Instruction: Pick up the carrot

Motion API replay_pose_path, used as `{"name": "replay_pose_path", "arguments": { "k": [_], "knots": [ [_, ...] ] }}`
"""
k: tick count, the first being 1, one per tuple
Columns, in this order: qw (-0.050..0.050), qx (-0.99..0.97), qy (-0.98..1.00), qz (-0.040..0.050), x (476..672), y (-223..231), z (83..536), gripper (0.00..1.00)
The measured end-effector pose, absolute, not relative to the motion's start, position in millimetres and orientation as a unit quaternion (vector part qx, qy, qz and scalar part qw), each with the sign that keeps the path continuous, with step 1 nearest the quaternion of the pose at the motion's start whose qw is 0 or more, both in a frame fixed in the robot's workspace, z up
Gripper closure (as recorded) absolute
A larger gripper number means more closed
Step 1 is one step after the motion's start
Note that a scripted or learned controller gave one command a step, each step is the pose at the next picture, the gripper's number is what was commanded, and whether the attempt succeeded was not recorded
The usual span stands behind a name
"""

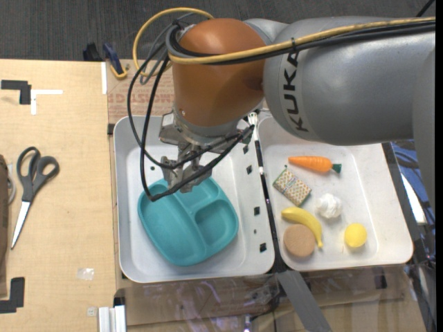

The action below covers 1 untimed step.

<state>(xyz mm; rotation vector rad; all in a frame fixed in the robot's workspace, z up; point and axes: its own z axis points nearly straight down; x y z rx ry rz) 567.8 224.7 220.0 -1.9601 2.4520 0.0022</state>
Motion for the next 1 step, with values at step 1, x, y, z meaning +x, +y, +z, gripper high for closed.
{"name": "replay_pose_path", "arguments": {
  "k": [1],
  "knots": [
    [0.002, -0.541, 0.841, 0.0004, 590.6, 220.6, 205.3, 1.0]
  ]
}}
